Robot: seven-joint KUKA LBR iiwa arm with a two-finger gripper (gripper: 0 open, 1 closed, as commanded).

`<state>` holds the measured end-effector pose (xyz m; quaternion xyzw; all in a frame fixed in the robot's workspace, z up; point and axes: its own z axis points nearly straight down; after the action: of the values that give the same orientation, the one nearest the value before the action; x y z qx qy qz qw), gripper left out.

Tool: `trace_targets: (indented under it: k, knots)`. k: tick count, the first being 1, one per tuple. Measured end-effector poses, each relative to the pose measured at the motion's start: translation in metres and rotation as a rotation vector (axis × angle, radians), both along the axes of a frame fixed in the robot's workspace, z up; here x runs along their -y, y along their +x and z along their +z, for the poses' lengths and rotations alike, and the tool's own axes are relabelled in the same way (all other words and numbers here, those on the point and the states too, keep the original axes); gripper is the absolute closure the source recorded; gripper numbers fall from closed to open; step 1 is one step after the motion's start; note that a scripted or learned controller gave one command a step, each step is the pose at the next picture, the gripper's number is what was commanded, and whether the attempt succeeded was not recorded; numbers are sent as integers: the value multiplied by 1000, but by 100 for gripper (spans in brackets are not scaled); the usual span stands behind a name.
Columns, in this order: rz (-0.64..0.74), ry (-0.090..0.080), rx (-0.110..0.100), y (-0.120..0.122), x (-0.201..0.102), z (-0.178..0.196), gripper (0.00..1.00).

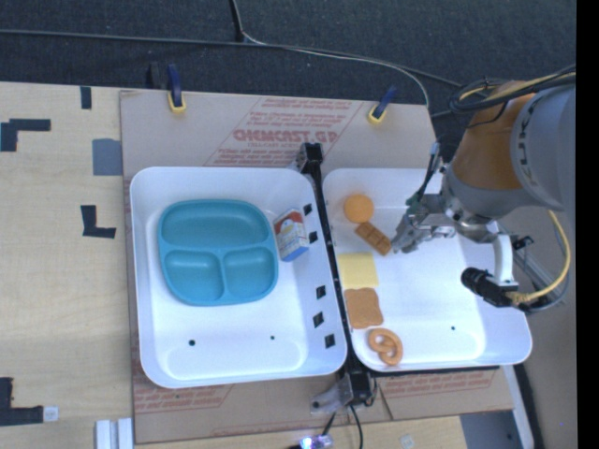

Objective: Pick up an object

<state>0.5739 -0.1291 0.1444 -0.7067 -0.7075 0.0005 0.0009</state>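
Observation:
The right bin (440, 340) holds an orange round piece (357, 207), a brown bar (372, 238), a yellow cheese slice (357, 270), a toast slice (363, 307) and a pretzel (385, 345), all along its left side. My gripper (404, 239) hangs low in this bin, just right of the brown bar. Nothing shows between its fingertips. The left bin (159, 344) holds a blue divided plate (218, 251) and a small can (291, 235) lying beside the plate's right edge.
A black divider (323, 251) runs between the two bins. The grey arm with its orange band (491, 152) comes in over the right bin's far right corner, with cables (533, 293) trailing at the right. Clamps (175, 90) hold the cardboard base at the back.

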Motion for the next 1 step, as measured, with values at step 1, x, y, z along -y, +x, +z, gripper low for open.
trace_targets:
  k: [1]
  knots:
    - [1, -1, 2, -1, 3, 60, 100]
